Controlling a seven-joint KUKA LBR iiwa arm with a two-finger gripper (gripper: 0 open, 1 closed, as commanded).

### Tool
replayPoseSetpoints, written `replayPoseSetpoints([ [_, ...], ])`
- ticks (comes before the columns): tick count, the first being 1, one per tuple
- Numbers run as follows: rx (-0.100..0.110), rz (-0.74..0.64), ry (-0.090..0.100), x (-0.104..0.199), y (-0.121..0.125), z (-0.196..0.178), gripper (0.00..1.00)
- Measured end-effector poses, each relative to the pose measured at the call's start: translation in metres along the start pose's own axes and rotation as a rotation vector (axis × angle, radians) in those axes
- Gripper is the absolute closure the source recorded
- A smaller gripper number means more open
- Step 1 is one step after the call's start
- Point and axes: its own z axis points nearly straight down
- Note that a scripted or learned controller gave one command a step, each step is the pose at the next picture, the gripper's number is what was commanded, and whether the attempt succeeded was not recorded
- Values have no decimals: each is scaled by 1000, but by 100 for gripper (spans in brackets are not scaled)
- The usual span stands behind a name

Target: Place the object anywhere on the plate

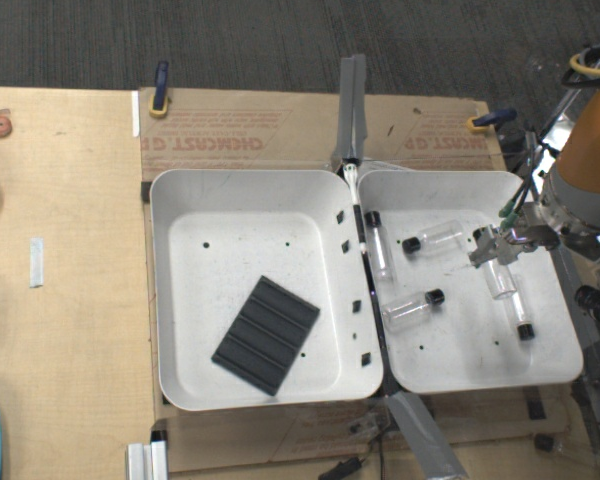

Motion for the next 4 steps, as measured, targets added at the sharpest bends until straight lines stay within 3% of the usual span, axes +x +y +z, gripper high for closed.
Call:
replayPoseSetpoints([
  [1,-1,-220,-1,61,9,-56,100],
  [2,0,-523,0,117,94,24,100],
  [3,-1,-561,-1,176,116,-9,100],
  [4,-3,-784,-2,243,157,-82,100],
])
